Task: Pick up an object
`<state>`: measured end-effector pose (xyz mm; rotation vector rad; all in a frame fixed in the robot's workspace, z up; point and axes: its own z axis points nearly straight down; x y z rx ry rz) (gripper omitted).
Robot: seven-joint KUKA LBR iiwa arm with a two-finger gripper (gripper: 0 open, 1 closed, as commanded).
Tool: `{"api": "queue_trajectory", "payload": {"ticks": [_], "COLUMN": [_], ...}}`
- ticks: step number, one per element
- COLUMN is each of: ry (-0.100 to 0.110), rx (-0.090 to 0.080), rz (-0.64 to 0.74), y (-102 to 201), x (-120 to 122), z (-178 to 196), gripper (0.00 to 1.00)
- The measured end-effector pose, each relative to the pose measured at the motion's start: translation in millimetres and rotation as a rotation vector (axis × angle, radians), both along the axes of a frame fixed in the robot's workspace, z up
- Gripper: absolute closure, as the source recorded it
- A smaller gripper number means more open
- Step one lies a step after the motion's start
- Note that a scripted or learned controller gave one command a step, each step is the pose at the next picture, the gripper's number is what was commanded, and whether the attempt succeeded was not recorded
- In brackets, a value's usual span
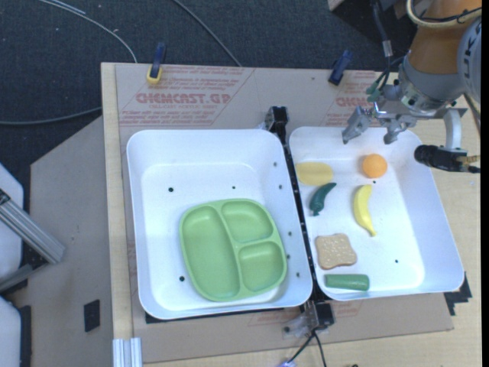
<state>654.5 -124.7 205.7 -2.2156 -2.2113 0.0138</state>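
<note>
Gripper (374, 128), fingers apart and holding nothing, hangs over the right bin's (428, 228) far rim; descending here risks striking the rim and missing the orange (374, 166).

- The gripper (374, 131) hangs over the right bin's (428, 274) far edge, fingers spread, holding nothing.
- An orange (374, 166) lies just near of it.
- A green divided plate (231, 247) sits in the left bin (153, 167).
</note>
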Motion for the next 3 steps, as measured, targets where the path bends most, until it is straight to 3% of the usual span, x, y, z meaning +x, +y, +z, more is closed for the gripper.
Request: {"api": "queue_trajectory", "payload": {"ticks": [1,3], "ry": [-0.012,-0.008], "rx": [-0.001,-0.001], "rz": [0.002,0.004], "y": [0.2,8.6], "x": [2.8,9.5], "z": [7.0,-78.9], "gripper": [0.0,0.0]}}
